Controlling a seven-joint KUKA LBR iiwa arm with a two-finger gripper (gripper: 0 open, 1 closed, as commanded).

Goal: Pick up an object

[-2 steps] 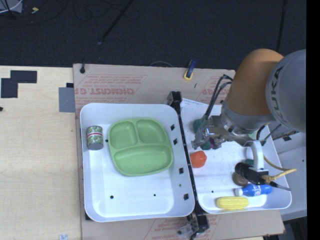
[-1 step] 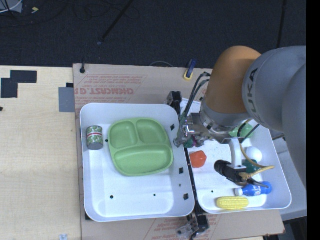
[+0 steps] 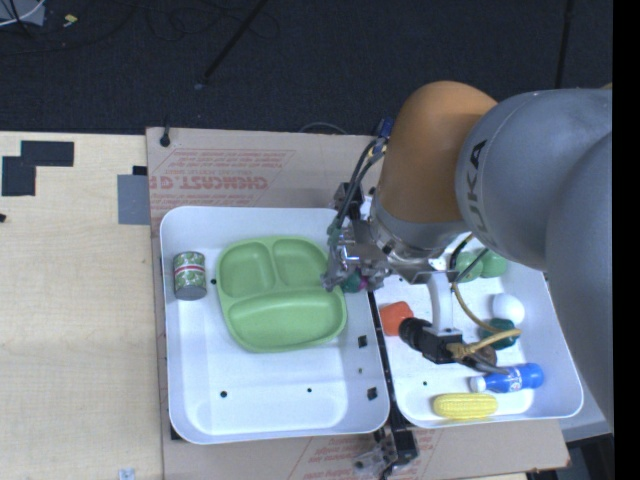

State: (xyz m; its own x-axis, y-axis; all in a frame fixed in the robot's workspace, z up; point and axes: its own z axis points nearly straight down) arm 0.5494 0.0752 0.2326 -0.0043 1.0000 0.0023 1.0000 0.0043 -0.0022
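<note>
1. Grey-metal two-finger pincer hangs low over the right rim of the pale green three-compartment plastic plate; whether its tips are apart or together I cannot tell, since the wrist hides them.
2. That plate, the likeliest target, lies in the left shallow white bin, spreading leftward from the pincer, touching or nearly touching it at the rim.
3. Its long axis runs roughly left to right, tilted slightly, with the large compartment toward the near edge.
4. Farther left stands a small green-labelled tin can, upright, just beside the plate.
</note>
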